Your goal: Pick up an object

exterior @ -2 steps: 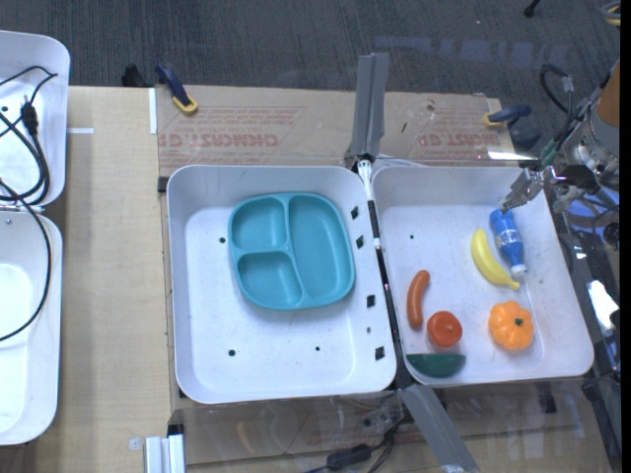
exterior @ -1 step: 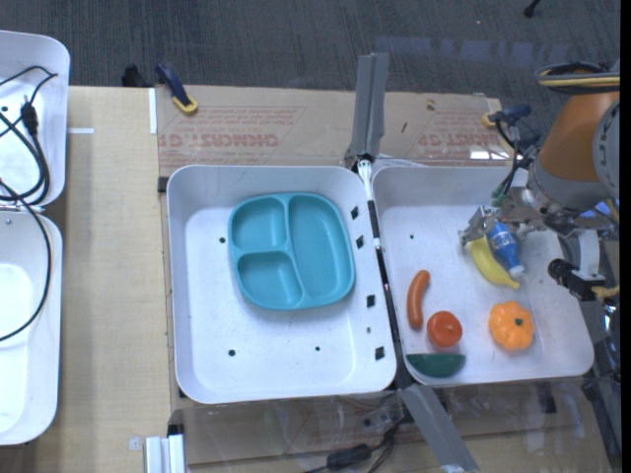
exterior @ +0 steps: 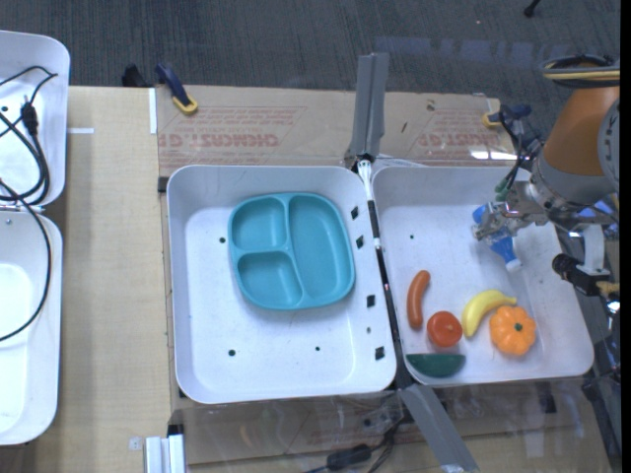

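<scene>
I see gripper point(exterior: 493, 227) low over right bin point(exterior: 562, 363), upper part; cannot tell finger spread. Small blue object point(exterior: 507, 254) just beside it on bin floor. Sausage point(exterior: 417, 297), tomato point(exterior: 444, 328), banana point(exterior: 483, 308), orange pumpkin point(exterior: 513, 330), dark green piece point(exterior: 437, 365) clustered near front. Teal divided plate point(exterior: 292, 250) in left bin point(exterior: 197, 353).

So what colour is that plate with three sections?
Teal blue plate, seen in the camera view.
</scene>
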### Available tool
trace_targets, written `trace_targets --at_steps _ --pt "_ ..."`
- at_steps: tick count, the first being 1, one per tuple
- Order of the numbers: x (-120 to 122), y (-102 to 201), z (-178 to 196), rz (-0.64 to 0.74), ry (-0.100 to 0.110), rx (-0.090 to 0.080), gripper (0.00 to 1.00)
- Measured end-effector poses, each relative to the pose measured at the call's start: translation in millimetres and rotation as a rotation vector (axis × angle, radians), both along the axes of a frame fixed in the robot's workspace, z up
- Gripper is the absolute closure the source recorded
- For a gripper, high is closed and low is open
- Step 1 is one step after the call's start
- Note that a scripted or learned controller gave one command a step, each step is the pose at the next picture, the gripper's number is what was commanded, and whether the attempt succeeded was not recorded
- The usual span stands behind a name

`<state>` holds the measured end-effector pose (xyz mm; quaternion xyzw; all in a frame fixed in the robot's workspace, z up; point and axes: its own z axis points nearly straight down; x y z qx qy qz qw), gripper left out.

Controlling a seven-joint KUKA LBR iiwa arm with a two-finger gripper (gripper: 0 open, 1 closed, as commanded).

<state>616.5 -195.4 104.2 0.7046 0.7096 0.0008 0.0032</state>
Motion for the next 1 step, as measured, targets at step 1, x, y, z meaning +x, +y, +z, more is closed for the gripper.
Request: trace_targets --at_steps 1 --pt "-12.2 67.1 87.0 -0.005 0.006 0.002 1.00"
